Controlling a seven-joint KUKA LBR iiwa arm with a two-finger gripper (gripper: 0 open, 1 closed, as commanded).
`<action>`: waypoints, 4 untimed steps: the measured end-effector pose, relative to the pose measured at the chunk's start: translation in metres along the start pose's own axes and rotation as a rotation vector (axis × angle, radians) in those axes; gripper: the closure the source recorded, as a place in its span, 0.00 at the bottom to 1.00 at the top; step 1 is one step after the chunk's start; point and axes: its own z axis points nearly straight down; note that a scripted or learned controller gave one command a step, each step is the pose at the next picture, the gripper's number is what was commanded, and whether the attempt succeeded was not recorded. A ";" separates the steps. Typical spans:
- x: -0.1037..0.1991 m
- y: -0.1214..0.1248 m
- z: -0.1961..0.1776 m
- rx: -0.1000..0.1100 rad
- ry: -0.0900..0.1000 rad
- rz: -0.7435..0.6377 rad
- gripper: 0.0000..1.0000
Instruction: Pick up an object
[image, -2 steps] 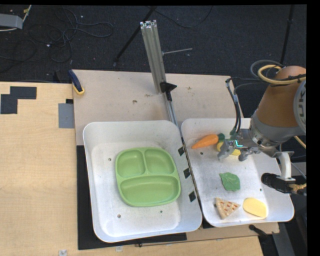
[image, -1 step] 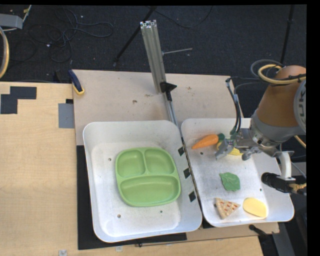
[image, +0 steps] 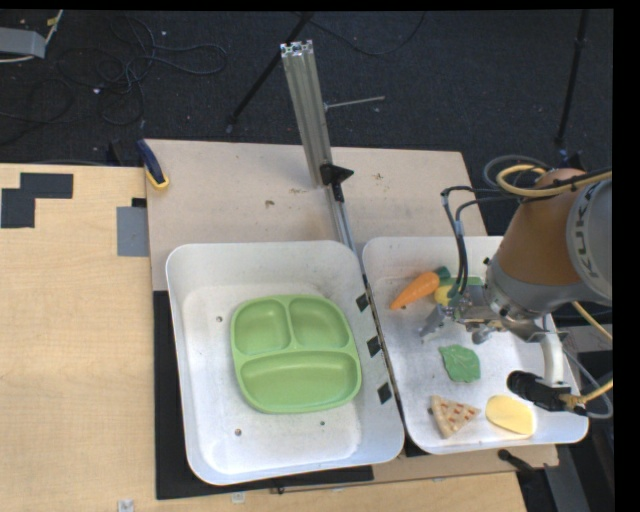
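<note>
Carrot-shaped toy (image: 415, 290), orange with a green tip, lies tilted in the upper part of the right bin (image: 395, 400), just left of the gripper (image: 445, 322). The arm (image: 545, 250) reaches in from the right, its orange band above the wrist, and the gripper sits low over the bin between the carrot and a green leafy piece (image: 461, 362) that lies just below it. Whether the gripper is open or closed cannot be told from this slant, and nothing can be seen held by it. Nearer the front edge of the same bin lie a pizza slice toy (image: 453, 414) and, beside it to the right, a yellow rounded piece (image: 511, 414); the two are close but apart. The left bin (image: 190, 330) holds a green divided plate (image: 296, 353) with three compartments, lying flat near its middle. A metal post (image: 308, 110) rises behind the bins.
</note>
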 end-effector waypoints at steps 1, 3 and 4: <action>-0.001 0.002 0.046 -0.008 -0.001 -0.001 0.00; 0.006 0.008 -0.016 -0.010 -0.002 -0.003 1.00; 0.006 0.013 -0.079 -0.012 -0.003 -0.002 1.00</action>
